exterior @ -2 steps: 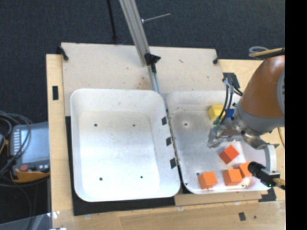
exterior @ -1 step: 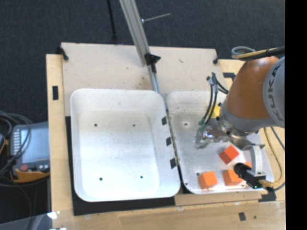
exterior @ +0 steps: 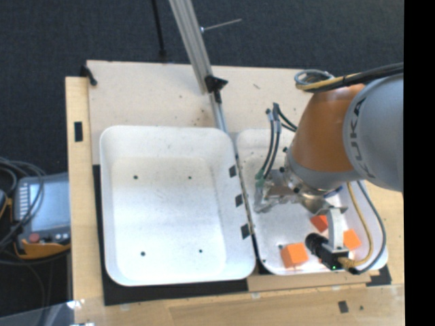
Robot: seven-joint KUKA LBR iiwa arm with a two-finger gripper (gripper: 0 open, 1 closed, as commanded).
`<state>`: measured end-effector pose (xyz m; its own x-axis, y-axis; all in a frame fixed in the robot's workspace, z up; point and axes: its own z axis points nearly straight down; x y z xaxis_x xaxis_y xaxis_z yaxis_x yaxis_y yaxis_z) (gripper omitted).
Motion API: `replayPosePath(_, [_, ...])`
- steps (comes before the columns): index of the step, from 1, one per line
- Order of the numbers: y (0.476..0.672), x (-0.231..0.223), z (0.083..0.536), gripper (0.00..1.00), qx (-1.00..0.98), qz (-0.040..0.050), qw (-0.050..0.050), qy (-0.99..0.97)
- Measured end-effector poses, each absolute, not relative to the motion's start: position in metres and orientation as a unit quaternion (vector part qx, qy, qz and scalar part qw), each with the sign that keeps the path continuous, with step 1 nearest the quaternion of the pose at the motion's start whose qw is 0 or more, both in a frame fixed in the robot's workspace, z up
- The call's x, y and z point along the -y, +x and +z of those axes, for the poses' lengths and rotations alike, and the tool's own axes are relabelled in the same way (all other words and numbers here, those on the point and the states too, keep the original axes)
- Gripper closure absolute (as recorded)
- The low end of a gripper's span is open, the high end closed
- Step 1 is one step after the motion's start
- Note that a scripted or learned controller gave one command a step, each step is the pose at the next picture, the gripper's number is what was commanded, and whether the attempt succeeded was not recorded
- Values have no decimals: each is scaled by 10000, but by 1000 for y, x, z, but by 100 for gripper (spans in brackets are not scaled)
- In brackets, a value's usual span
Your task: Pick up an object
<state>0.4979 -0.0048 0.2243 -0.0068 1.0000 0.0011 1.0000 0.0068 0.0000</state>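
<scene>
My gripper [exterior: 267, 194] hangs low over the left part of the right bin [exterior: 249, 143], close to the wall between the two bins. The grey and orange wrist covers most of it from above. An orange block [exterior: 294, 255] lies near the bin's front edge, below and to the right of the gripper. A second orange block [exterior: 351, 240] sits at the front right. A third orange piece [exterior: 319, 221] shows partly under the arm. I see nothing held in the gripper.
The left bin [exterior: 111, 148] stands beside the right one, with only a few dark specks on its floor. A slanted aluminium post [exterior: 194, 43] rises behind the bins. A pendant device [exterior: 42, 209] with cables lies off the bench's left side.
</scene>
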Motion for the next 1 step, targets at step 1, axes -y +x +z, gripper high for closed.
replayPosePath(1, [504, -47, 238, 100, 7100, -12, 2, -7042])
